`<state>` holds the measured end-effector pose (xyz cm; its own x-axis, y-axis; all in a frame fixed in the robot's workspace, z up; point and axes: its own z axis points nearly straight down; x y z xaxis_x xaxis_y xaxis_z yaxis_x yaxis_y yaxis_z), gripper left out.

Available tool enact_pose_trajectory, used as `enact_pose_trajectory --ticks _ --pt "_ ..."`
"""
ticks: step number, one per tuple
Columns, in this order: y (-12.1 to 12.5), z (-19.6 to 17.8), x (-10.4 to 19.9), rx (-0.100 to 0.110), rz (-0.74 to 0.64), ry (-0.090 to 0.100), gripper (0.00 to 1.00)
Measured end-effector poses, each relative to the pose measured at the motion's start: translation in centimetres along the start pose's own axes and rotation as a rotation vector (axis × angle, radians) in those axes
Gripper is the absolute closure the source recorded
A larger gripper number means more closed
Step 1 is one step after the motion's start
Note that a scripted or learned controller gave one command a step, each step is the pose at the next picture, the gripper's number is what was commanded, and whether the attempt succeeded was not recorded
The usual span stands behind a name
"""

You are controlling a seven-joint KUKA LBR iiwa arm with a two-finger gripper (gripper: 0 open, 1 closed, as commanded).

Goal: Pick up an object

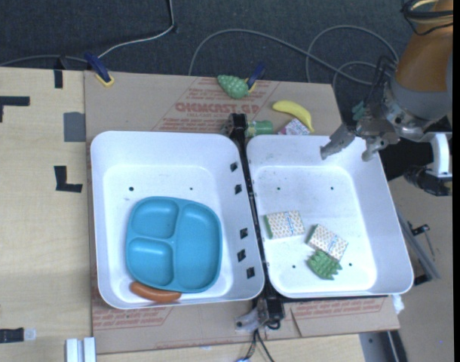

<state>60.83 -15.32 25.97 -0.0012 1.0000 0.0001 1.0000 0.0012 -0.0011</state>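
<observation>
1. While the arm (422,66) reaches in from the right edge of the frame, its pincer (352,149) hangs over the upper right rim of the right bin (381,202), fingers spread apart with nothing between them.
2. Lower in the right bin lie three small things: a patterned packet (285,224) near the middle, a second patterned packet (327,240) just to its right, and a green leafy piece (323,265) touching that second packet from below.
3. Over in the left bin (109,202), a blue divided plate (173,243) sits in the lower half, with an orange sausage-shaped thing (155,292) against its lower edge.
4. On the desk (34,202) above the bins, a yellow banana (293,113) lies near the top of the right bin, and a green knobbly object (232,85) rests further left, towards the upper middle of the frame.
</observation>
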Motion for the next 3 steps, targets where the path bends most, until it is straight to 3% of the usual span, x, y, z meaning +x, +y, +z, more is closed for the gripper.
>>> enact_pose_trajectory --ticks 1,2,3 --pt "-1.6 10.0 -3.8 0.003 0.001 0.0 0.0" --pt "-6.9 14.1 -1.0 0.002 0.002 0.001 0.0" --pt "-12.5 15.1 -4.0 0.001 0.002 0.0 0.0"
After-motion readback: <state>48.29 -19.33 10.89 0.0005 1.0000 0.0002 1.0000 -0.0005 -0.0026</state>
